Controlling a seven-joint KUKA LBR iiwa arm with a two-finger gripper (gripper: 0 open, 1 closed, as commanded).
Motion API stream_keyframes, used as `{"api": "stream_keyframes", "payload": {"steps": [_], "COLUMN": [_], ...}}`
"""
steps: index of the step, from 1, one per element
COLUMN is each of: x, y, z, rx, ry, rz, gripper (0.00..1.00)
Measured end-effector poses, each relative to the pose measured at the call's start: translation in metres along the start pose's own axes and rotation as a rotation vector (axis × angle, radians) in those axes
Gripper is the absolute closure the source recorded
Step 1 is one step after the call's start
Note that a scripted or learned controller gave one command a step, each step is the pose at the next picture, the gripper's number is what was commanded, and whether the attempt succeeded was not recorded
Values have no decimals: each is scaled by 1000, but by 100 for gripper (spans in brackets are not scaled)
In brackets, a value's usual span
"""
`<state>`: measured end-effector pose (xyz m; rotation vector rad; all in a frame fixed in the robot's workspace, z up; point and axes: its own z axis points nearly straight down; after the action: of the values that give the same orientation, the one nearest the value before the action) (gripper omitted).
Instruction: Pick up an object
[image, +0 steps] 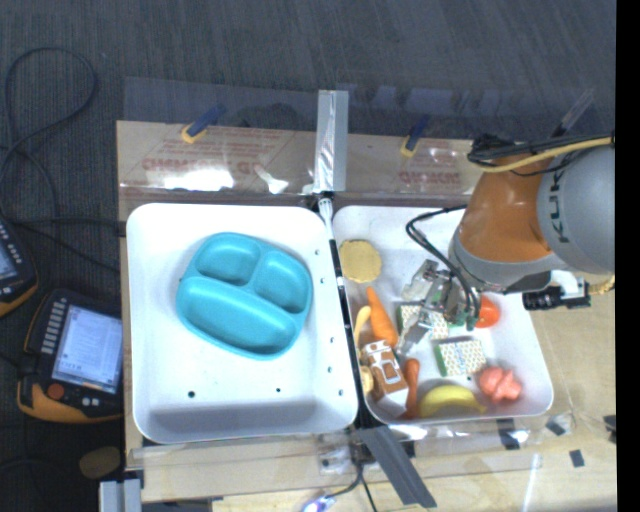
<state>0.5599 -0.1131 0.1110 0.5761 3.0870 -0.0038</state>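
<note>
**Arm Over a Bin of Toy Food**

The gripper (428, 305) hung low over the middle of the right bin (530, 345), metal parts and thin wires crowded at its tip; whether it was open or closed could not be told, and nothing could be seen held in it. Above it the arm's (520, 225) glossy orange band curved into smooth grey casing.

The shallow white bin held small toy foods. A round tan cookie (361, 260) lay at the far left corner, a tapered orange carrot (379, 313) just below it. A curved yellow banana (447, 400) rested along the near wall beside a lumpy pink piece (499, 383). A speckled green-and-white square (461, 355) lay just under the gripper.

In the left bin (160, 380) sat a smooth turquoise plate (245, 292), oval, moulded into three compartments.
</note>
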Motion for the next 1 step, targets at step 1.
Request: {"api": "stream_keyframes", "payload": {"steps": [1], "x": [43], "y": [-23], "z": [20], "rx": [-3], "ry": [-16], "rz": [73], "gripper": [0]}}
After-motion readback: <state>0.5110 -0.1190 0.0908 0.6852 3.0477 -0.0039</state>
